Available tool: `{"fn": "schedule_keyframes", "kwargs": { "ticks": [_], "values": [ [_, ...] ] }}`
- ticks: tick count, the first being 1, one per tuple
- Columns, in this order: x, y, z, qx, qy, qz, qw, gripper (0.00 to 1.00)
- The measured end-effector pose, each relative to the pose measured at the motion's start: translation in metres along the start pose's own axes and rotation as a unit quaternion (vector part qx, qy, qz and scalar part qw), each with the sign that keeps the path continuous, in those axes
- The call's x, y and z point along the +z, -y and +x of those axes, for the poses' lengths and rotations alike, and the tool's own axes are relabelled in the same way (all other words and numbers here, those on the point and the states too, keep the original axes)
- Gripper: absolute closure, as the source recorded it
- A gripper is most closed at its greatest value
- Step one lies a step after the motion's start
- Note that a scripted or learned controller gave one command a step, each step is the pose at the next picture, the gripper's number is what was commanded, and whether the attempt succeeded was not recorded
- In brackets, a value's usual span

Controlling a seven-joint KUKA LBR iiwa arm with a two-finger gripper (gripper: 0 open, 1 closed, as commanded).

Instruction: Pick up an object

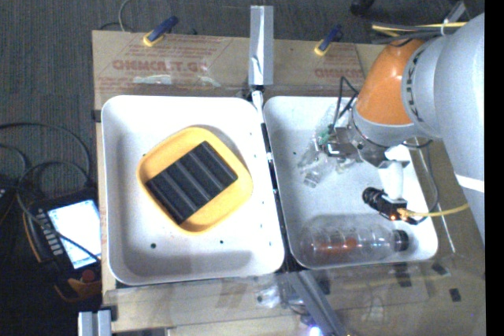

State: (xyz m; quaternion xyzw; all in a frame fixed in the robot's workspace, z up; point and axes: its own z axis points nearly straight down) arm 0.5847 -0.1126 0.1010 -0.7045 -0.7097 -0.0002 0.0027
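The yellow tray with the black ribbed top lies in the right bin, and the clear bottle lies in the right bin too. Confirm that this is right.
One part is wrong. The camera view shows the yellow tray with the black ribbed top in the left bin, not the right one. The clear bottle does lie in the right bin, along its near edge.

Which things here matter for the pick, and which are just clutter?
Job:
- gripper, low in the right bin
- clear plastic bottle near that bin's front wall
- small clear piece beside the gripper
- yellow and black tray in the left bin

Lying about:
- blue and yellow clamps
- tablet on the floor
- cables
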Motion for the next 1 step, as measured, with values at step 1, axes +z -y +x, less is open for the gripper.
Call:
{"fn": "schedule_keyframes", "kwargs": {
  "ticks": [1],
  "values": [
    [-0.0830, -0.0621, 0.0430, -0.098, 0.003, -0.002, 0.9952, 1.00]
  ]
}}
